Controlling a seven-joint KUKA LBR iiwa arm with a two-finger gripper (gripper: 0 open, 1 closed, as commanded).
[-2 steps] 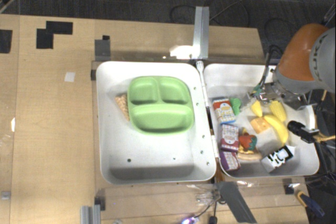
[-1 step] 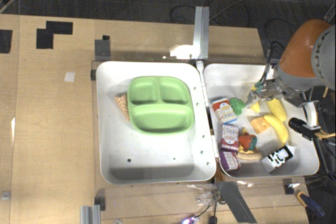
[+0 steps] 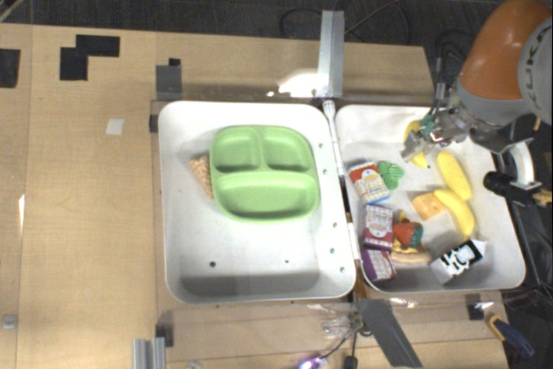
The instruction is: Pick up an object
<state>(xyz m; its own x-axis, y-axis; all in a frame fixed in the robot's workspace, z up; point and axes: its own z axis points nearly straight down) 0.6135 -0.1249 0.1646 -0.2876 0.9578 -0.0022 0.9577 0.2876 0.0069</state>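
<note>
My gripper (image 3: 429, 134) hangs low over the back of the right bin (image 3: 510, 272), reaching in from the right under the orange band. A small yellow-green piece (image 3: 417, 153) lies right at its tip; I cannot tell whether they touch. Just in front lie a yellow corn cob (image 3: 454, 173) and a banana (image 3: 460, 213), with an orange wedge (image 3: 427, 205) beside them. Further left are a red and white carton (image 3: 370, 183), a green item (image 3: 394, 175) and a purple packet (image 3: 378, 224).
The left bin (image 3: 186, 272) holds a green divided plate (image 3: 262, 171) with a brown cracker-like item (image 3: 200, 175) at its left edge. A black and white block (image 3: 459, 258) and a hot dog (image 3: 409, 253) lie at the right bin's front. A metal post (image 3: 332, 56) stands behind the bins.
</note>
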